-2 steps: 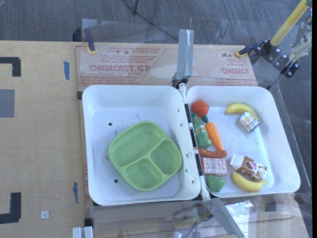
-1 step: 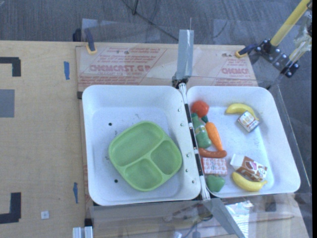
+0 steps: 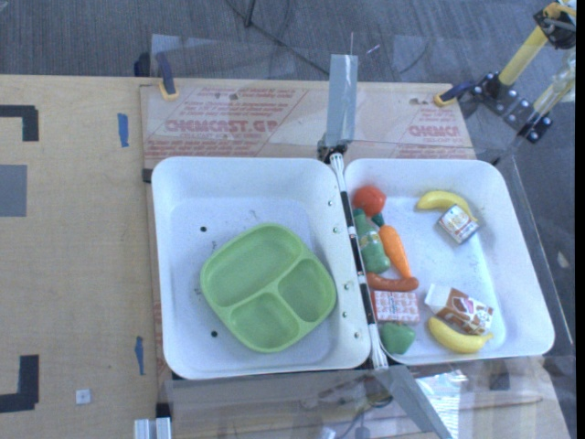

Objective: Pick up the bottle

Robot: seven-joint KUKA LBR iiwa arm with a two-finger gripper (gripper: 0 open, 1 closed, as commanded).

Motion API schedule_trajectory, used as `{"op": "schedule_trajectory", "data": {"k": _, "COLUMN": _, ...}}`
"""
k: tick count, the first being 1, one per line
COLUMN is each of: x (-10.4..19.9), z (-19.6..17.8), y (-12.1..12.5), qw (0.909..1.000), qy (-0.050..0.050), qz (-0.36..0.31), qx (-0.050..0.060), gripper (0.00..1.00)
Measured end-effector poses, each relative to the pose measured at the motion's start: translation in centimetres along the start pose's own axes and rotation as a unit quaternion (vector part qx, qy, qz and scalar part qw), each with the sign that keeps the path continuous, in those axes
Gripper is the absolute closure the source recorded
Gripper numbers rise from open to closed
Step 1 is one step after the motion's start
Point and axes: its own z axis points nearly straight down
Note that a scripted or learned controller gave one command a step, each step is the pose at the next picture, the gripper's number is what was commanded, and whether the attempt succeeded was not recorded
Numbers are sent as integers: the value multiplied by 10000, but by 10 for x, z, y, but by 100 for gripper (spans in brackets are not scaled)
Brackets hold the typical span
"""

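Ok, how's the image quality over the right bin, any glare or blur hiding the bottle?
Camera view: lighting is even and soft, shadows faint. The right bin shows no strong glare; the toys along its left wall look slightly soft, so the green bottle blurs into its neighbours. Reflections sit on the clear sheet below the bins.

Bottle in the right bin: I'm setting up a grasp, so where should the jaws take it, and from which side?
Probably from straight above, jaws closing across the green bottle at mid-body. It lies lengthwise along the bin's left wall, the carrot close on its other side, so room looks tight.
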Motion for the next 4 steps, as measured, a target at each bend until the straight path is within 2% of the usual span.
{"op": "schedule_trajectory", "data": {"k": 1, "x": -18, "z": 0, "y": 26, "qw": 9923, "qy": -1, "qz": 1240, "qx": 7, "gripper": 100}}
{"op": "schedule_trajectory", "data": {"k": 4, "x": -16, "z": 0, "y": 27, "qw": 9923, "qy": -2, "qz": 1242, "qx": 4, "gripper": 100}}
